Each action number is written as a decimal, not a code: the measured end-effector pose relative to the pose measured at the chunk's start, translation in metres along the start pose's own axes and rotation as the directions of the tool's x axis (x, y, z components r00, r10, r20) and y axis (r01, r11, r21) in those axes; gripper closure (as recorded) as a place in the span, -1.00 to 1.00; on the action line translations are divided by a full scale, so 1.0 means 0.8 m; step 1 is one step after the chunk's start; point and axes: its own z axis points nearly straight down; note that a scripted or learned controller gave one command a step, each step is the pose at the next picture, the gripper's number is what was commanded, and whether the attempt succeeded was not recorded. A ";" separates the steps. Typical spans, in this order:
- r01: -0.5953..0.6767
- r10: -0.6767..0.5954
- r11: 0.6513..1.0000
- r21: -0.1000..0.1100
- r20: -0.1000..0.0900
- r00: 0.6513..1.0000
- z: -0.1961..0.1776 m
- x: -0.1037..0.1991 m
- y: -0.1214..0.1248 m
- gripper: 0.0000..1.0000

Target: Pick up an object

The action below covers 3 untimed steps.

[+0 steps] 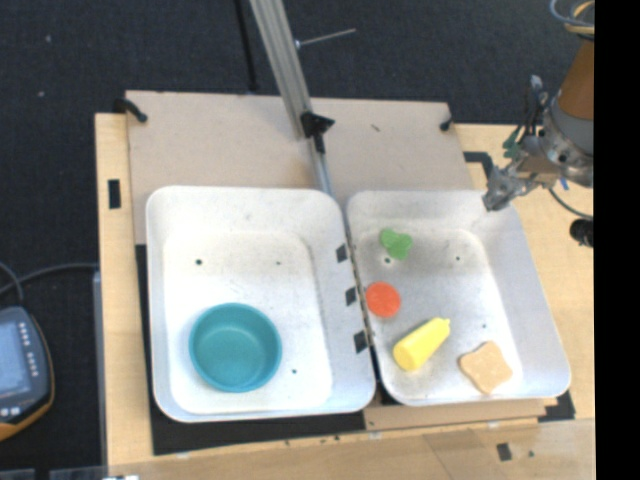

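End effector [497,196] state unclear, two bins [250,208], one bowl [235,346], four small objects [383,299]

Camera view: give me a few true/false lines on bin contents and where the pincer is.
1. The teal bowl sits in the left bin. True.
2. The right bin holds four items. True: a green piece, an orange ball, a yellow bottle-like piece and a tan piece.
3. The pincer is over the left bin. False: it is at the right bin's far right corner.
4. The orange ball touches the tan piece. False: they lie apart, with the yellow piece between them.
5. The pincer holds the green piece. False: that piece lies on the bin floor, away from the pincer.
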 end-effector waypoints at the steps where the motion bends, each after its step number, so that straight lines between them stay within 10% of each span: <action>1: -0.001 0.001 1.000 0.000 0.000 1.000 0.007 0.052 -0.001 1.00; 3: 0.004 -0.004 1.000 -0.001 -0.002 1.000 0.005 0.188 0.006 1.00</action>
